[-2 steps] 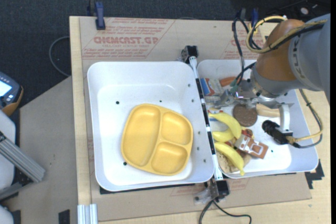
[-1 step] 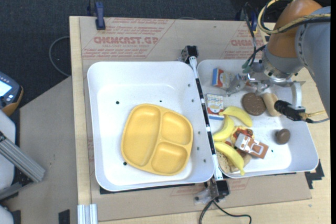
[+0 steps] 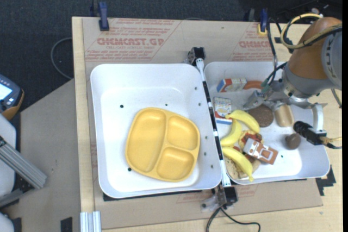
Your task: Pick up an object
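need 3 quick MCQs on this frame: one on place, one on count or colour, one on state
1. Where does the yellow tray lie?
A. in the left bin
B. in the right bin
C. on the bench outside the bins

2. How many compartments does the tray have?
A. two
B. three
C. five

3. What is in the tray's compartments?
A. bananas
B. a carton
C. nothing

Answers:
1. A: the tray sits on the floor of the left bin, while the clutter is in the right bin.
2. B: its ridges mark off one long section on the left and two smaller ones on the right.
3. C: all sections show bare yellow; the bananas and the carton lie in the right bin, where the gripper hangs over the pile.
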